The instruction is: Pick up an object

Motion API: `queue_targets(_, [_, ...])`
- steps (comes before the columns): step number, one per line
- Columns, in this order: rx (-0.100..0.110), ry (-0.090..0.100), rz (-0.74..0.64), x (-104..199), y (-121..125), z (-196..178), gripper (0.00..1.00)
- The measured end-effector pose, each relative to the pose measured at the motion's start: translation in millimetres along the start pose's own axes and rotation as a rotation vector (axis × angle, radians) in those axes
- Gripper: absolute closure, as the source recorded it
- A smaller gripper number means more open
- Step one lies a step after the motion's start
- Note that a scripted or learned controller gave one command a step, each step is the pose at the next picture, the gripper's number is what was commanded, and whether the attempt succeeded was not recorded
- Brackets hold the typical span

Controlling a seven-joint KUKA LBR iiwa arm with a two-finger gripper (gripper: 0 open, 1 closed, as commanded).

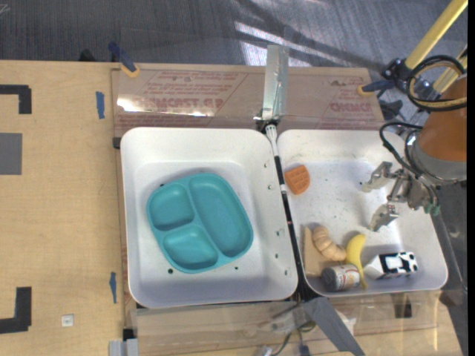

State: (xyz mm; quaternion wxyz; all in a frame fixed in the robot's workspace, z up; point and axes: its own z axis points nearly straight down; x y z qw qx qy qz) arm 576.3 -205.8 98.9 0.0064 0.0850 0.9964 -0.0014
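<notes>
tray (199, 221) in left bin (141, 154) | banana (355, 248), can (340, 277) in right bin (334, 154)

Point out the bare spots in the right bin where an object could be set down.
Bare floor lies in the right white bin, between the orange ridged piece and the gripper. The front edge is crowded: tan pastry, yellow banana, small can, black-and-white toy.

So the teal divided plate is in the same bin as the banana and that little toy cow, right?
Not quite. The camera view shows the teal divided plate alone in the left bin. The banana and the toy cow lie in the right bin, near its front edge.
</notes>
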Motion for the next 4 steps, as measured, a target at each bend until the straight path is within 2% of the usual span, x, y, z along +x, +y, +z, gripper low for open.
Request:
queue_targets(1, [0.001, -0.004, -0.003, -2, 2, -10, 1.00])
queue_targets(2, [-0.003, 0.002, 0.149, 17, 89, -66, 1.00])
queue_targets(3, [-0.005, 0.009, 0.041, 96, 169, -89, 1.00])
queue_targets(4, [-0.006, 0.006, 0.108, 135, 234, -122, 1.00])
